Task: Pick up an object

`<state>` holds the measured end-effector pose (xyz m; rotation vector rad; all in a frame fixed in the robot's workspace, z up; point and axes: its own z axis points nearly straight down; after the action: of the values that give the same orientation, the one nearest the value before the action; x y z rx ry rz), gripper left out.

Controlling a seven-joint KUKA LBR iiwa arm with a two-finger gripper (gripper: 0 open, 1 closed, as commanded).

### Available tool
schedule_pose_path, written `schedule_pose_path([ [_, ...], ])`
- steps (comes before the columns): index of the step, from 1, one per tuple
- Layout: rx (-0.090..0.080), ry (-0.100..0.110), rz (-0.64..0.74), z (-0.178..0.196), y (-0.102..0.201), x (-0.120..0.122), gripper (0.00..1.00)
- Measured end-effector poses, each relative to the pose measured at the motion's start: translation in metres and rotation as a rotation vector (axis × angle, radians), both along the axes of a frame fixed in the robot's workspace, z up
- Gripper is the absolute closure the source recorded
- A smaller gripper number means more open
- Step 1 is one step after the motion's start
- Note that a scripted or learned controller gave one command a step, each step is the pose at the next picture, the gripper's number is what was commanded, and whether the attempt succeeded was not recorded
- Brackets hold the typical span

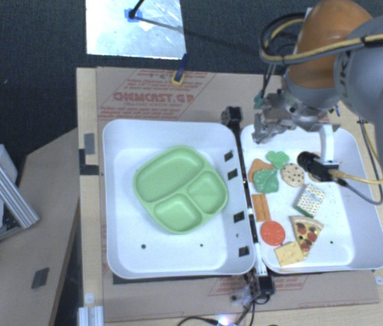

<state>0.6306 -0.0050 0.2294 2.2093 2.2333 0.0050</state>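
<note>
The right bin [361, 250] holds a scatter of small toy food pieces, any of which could be picked. There are two green leafy pieces [271, 172], one above the other near the bin's upper left; a round tan cookie [292, 175] with dark specks just right of them; an orange piece [256, 168] at their left and an orange strip [261, 207] below it; a red-orange disc [272, 233]; a pizza slice [305, 232] with red dots; a pale yellow cracker [288, 253] touching the slice's lower tip; and a whitish speckled square [310, 199]. That makes nine pieces in all, one of each kind apart from the two green ones.

The left bin [120, 182] carries one light green plate [180, 189] with three compartments, lying tilted across its middle.

The gripper [267, 131] hangs over the upper left corner of the right bin, beneath the arm's orange band [327, 39]. Whether it is released or clenched cannot be told from this angle, and no piece shows in it. The green pieces lie nearest, just below it; the cookie sits below and to its right, and the cracker and pizza slice are well apart from it at the bin's near side.
</note>
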Motion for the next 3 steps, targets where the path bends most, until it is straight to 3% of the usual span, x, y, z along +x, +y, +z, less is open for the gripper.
schedule_pose_path([
  [1,-0.001,-0.002,-0.002,0.000,0.059,0.023,1.00],
  [2,-0.001,0.000,-0.003,-0.008,0.086,0.037,1.00],
  [3,-0.001,0.000,-0.004,0.001,0.099,0.033,1.00],
])
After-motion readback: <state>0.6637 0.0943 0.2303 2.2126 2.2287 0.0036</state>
